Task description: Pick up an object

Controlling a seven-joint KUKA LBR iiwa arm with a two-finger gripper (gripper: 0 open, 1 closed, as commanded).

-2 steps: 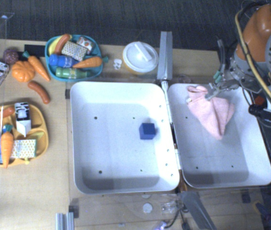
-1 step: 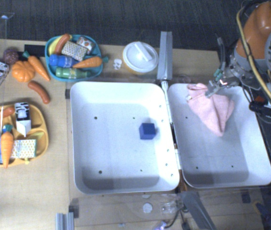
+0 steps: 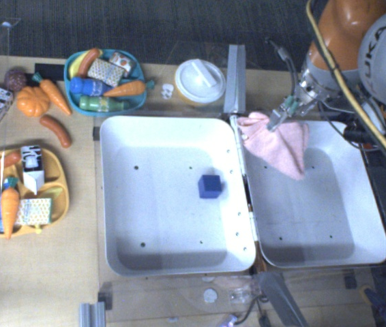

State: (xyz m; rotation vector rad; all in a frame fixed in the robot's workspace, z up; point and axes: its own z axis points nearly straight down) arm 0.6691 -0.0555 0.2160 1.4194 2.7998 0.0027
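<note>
A pink cloth [image 3: 285, 147] hangs at the far left corner of the right bin [image 3: 329, 244], its upper edge bunched near the divider between the bins. My gripper [image 3: 277, 120] is at the top of that cloth, shut on a pinch of the fabric, and the rest droops down and to the right below it. A small blue cube [image 3: 210, 186] rests on the floor of the left bin [image 3: 145, 244], well apart from the gripper.
Beyond the left bin stand a blue bowl of toy food [image 3: 106, 82] and a white lidded container [image 3: 199, 80]. A yellow tray of toys [image 3: 17, 191] and loose toy vegetables [image 3: 43, 104] lie on the bench at left. A grey post [image 3: 234, 80] rises between the bins.
</note>
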